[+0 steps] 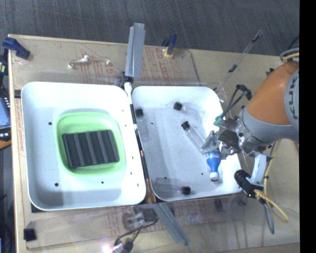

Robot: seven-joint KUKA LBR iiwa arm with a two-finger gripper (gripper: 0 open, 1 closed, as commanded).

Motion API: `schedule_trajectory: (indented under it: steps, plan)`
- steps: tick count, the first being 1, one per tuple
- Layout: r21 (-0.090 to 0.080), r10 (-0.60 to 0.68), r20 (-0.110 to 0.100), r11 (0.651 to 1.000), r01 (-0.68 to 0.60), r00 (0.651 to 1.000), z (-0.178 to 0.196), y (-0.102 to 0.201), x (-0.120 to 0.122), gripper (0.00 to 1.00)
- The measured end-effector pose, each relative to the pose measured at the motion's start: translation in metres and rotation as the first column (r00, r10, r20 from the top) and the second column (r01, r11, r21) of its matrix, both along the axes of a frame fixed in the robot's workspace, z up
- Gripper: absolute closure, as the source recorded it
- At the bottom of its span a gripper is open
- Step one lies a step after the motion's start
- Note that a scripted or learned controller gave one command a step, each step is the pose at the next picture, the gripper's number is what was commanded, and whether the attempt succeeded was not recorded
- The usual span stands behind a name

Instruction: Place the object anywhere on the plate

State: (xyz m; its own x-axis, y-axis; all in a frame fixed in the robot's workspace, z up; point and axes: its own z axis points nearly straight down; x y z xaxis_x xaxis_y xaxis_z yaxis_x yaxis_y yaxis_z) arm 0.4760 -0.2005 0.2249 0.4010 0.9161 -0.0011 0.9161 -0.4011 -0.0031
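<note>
Camera view: gripper (pixel 217 147) low in right bin (pixel 168 141), over blue-and-white object (pixel 214 166) near its right wall — finger state cannot be told. Secure the grasp first — then carry left to green plate (pixel 89 124).

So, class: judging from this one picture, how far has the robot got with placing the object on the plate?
Done: nothing sits on the green plate in the left bin apart from its dark ribbed insert. In hand: the hand is down in the right bin, at a blue-and-white object; whether it grips it is unclear. Left: lifting, carrying across, setting down.
</note>
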Motion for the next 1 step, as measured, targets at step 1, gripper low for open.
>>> schedule_trajectory:
  steps: [1]
  plan:
    - [0.0, 0.0, 0.0, 1.0, 0.0, 1.0, 0.0, 0.0001, 0.0001, 0.0]
